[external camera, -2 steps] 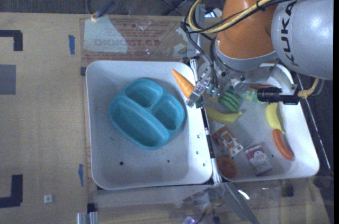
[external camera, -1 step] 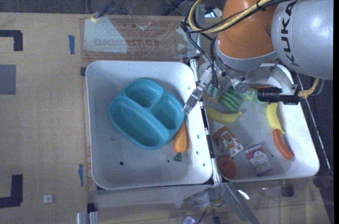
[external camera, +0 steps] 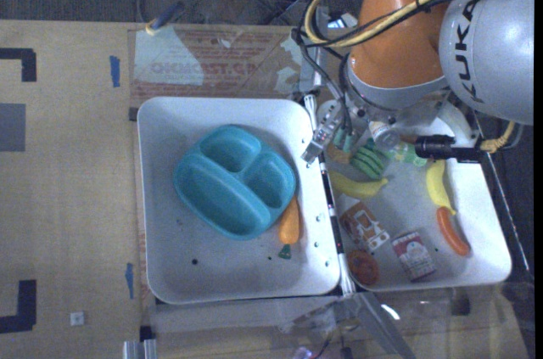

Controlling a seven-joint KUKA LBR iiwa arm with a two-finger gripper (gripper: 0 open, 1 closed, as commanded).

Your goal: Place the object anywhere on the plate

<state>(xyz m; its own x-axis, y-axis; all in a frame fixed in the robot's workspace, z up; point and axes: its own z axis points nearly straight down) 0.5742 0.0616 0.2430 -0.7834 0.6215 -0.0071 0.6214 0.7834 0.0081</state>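
Observation:
A blue divided plate [external camera: 236,179] lies in the left bin [external camera: 170,128], slightly left of its middle. An orange carrot [external camera: 290,223] rests against the plate's lower right rim, on the bin floor. My gripper [external camera: 321,137] hangs over the wall between the two bins, near its far end, just right of the plate's upper right edge. I see no object in it. The grey arm with its orange band [external camera: 403,18] hides the far part of the right bin.
The right bin [external camera: 496,251] holds a yellow banana [external camera: 358,184], a second banana [external camera: 438,183], a green striped item [external camera: 370,159], a red sausage [external camera: 453,232], a printed packet [external camera: 363,226], a small red and white carton [external camera: 415,254] and a brown round piece [external camera: 363,267].

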